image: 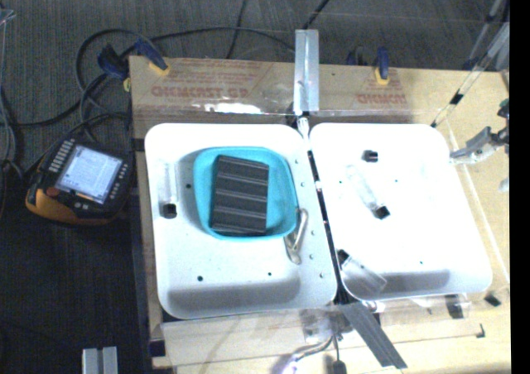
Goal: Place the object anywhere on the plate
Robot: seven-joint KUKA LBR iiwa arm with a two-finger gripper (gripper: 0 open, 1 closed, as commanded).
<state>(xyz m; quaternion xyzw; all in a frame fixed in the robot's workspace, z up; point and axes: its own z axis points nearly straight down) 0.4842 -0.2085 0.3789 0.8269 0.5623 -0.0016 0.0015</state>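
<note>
Looking down on both bins: left bin [240, 290] holds the teal plate [284, 190], sitting in the upper middle of the bin.

- Object: dark grey ribbed block [240, 194], lying flat on the plate, roughly centred, long side running top to bottom of the view with a slight tilt. Teal rim shows on all sides of it.
- Metal clip [296, 236] lies just beside the plate's lower right edge, on the bin floor near the bin's right wall.
- Small black piece [168, 209] sits left of the plate, with a pale stick-like part [165, 182] just above it. Both are apart from the plate.
- Right bin [431, 256]: two small black bits, one near the top [370, 155] and one near the middle [381, 212], with a clear piece [362, 186] between them. Too small to identify.
- Claw: cannot tell whether it is apart or together from this view.
- Surface [224, 87] is brown board behind the bins. An upright metal post [306, 74] stands at the seam between the bins. One clamp [149, 56] is on the back left corner, another [381, 66] on the back edge right of the post.
- Handheld pendant [83, 178] with a lit screen lies on the floor left of the surface, cable attached.
</note>
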